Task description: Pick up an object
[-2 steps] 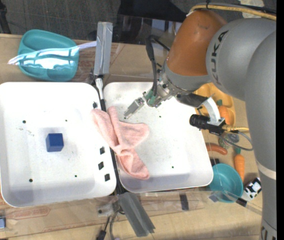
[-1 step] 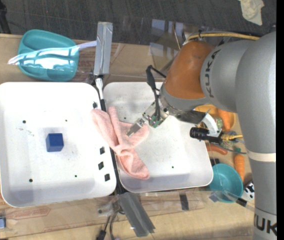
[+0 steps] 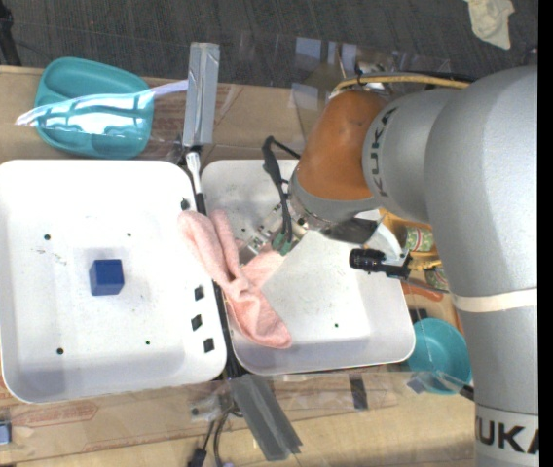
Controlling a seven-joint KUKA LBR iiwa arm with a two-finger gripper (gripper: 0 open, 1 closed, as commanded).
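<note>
arm (image 3: 423, 154) reaches into right bin (image 3: 374, 343) | hand (image 3: 275, 241) low at the bin's left part, just beside pink cloth (image 3: 242, 275), grip state cannot tell | cloth draped over the bin's left wall | blue cube (image 3: 107, 276) in left bin (image 3: 23, 202), well apart from right bin

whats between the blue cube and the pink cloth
In the camera view, bare white floor of the left bin runs from the blue cube to that bin's right wall, which bears small black marks; the pink cloth drapes along the divide between the bins.
</note>
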